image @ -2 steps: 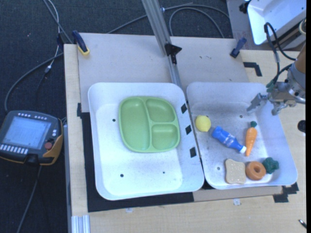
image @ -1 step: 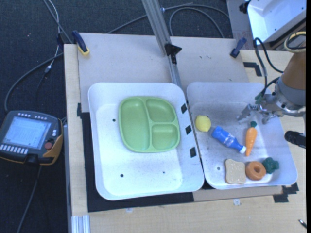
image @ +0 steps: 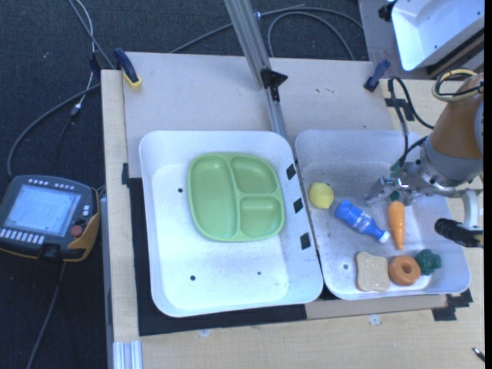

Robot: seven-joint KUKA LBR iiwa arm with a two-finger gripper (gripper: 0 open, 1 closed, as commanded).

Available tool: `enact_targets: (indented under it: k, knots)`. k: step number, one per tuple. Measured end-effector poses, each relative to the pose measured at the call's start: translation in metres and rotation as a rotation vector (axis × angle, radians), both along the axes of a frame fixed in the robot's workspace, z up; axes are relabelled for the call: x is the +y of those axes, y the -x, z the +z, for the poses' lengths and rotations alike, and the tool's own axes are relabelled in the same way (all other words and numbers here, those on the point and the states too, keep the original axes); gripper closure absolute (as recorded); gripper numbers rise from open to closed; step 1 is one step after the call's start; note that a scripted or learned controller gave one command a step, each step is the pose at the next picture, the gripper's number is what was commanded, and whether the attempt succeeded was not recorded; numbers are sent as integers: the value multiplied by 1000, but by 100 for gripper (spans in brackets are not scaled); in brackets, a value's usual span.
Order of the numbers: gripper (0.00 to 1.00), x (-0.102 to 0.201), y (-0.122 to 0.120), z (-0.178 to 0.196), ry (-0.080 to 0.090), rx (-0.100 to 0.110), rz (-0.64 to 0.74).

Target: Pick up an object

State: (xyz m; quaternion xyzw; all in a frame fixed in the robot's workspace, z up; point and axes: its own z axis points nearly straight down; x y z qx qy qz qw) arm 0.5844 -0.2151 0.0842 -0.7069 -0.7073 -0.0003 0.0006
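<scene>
Camera view: carrot just below end effector.

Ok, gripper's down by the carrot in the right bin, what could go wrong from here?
The gripper sits at the top tip of the carrot, so a grab there may slip off. The blue bottle lies close beside the carrot and could get nudged. The bin wall is also near.

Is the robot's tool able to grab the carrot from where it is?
Probably yes. The tool hangs right above the top end of the carrot, and nothing lies over it. The blue bottle lies close beside it but apart.
</scene>
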Motion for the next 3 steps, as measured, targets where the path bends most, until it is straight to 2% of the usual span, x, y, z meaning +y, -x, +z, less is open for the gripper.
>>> enact_targets:
  k: [1, 3]
  knots:
    - [100, -1, -1, 14, 4, -5, 0]
    - [100, 5, -2, 130, 3, -6, 2]
